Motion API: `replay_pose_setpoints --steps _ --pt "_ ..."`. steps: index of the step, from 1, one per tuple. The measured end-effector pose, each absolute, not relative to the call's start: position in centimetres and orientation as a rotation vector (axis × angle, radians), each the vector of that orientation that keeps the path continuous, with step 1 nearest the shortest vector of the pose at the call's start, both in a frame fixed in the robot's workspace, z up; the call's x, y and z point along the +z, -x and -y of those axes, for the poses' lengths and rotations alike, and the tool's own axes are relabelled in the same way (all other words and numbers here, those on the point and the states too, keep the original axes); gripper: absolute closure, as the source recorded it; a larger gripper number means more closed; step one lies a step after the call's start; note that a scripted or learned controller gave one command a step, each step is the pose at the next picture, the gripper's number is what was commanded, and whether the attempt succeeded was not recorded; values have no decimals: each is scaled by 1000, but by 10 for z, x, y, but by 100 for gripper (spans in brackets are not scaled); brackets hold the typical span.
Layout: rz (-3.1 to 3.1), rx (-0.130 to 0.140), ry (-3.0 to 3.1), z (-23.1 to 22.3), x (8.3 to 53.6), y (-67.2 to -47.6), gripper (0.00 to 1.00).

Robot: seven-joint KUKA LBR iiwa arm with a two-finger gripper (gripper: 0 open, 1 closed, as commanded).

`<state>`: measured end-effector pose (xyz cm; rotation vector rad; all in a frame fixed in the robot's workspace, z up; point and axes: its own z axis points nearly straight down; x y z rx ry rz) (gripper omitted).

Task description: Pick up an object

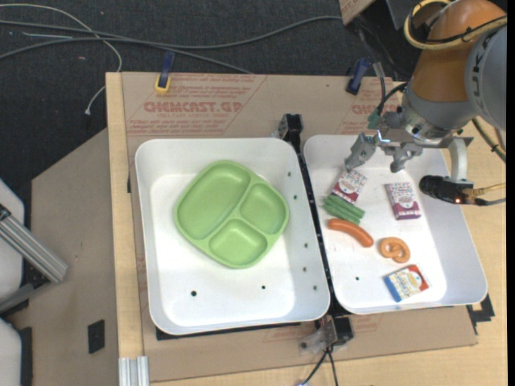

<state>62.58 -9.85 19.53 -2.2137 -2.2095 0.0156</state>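
Note:
My gripper hangs over the back of the right bin, its two fingers spread apart with nothing between them. Just below the left finger lies a small white and maroon carton. A second maroon carton lies to the right, under the other finger. Further forward are a green bean pod, an orange sausage, a brown pretzel and a blue and white packet.
The left bin holds a green three-compartment plate. A black clamp sits at the back between the bins. Cardboard surrounds both bins.

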Motion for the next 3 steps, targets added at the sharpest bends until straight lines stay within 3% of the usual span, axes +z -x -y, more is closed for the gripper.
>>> replay_pose_setpoints --steps 1,3 --pt "2221 0 2219 98 205 -629 0" --pt "2217 5 2219 106 89 -636 0"
